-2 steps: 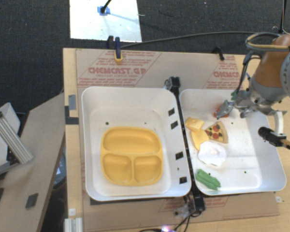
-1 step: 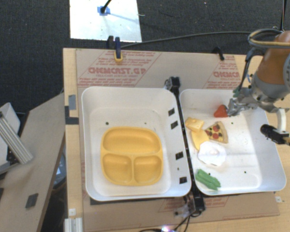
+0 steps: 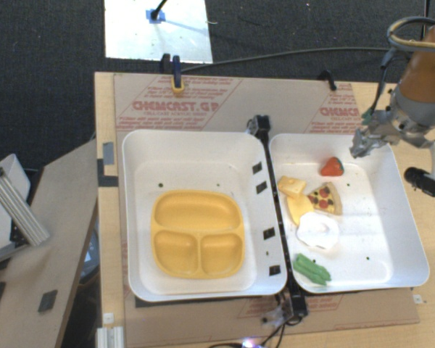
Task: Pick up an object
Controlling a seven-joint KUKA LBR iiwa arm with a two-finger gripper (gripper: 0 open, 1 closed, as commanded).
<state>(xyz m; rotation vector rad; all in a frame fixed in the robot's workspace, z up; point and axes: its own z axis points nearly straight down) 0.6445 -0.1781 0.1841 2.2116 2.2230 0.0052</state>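
In the right bin [image 3: 391, 223] lie a red strawberry-like piece [image 3: 332, 167], a yellow cheese wedge [image 3: 291, 187], a pizza slice [image 3: 325, 198], a pale yellow slab [image 3: 298, 209], a white fried-egg shape [image 3: 318, 231] and a green pea pod [image 3: 312, 269]. My gripper [image 3: 362, 145] hangs over the bin's far right corner, to the right of the red piece and above it. Nothing shows between its fingers.
The left bin [image 3: 138, 194] holds a yellow divided tray [image 3: 198, 233]. A black divider strip [image 3: 270, 194] runs between the two bins. A clamp [image 3: 176, 75] sits at the bench's far edge. Bare floor in the right bin lies right of the food pieces.
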